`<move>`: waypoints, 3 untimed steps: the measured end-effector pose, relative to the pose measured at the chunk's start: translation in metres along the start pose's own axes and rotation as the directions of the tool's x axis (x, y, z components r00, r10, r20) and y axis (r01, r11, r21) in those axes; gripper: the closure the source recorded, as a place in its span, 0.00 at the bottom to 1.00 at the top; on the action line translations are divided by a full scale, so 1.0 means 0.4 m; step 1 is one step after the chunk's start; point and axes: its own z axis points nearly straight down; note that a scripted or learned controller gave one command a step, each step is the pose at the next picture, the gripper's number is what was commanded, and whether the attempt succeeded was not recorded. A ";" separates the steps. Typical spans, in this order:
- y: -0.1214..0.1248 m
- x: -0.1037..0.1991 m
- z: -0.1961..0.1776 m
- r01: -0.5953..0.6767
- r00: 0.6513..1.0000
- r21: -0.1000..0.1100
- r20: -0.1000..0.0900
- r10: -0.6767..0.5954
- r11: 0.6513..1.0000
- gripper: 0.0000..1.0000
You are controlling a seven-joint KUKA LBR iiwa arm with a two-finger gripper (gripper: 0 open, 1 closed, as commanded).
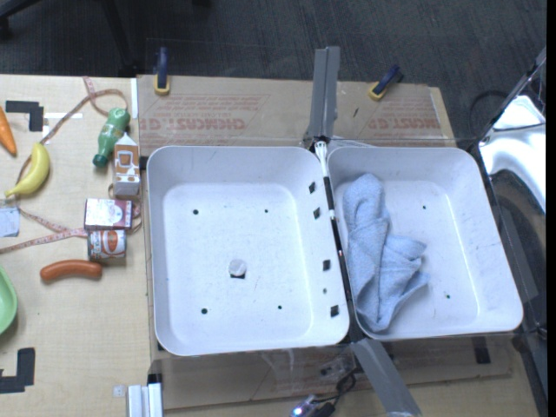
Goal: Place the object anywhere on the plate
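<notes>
Honestly, can't tell my hand's state, apart or together. My arm (514,137) sits at the right edge, beside the right bin (486,233). A crumpled blue-grey cloth (380,250) lies in that bin, on its left side. A small grey round piece (237,268) lies in the left bin (174,233). The green plate (4,301) is far left on the table (52,337), well apart from both.

One fixed camera, mounted above the bench, looks down at a slant from a moderate height. The left shallow white plastic bin (234,250) sits near frame centre; its twin (469,250) lies right of it, dark carpet beyond it, wooden bench top (61,320) left of it.
</notes>
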 end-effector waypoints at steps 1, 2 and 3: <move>0.000 -0.002 0.000 -0.012 1.000 0.000 0.000 0.012 1.000 1.00; 0.000 -0.001 0.000 -0.012 1.000 0.000 0.000 0.012 1.000 1.00; 0.000 0.002 -0.001 -0.059 0.998 -0.001 0.000 0.059 0.998 1.00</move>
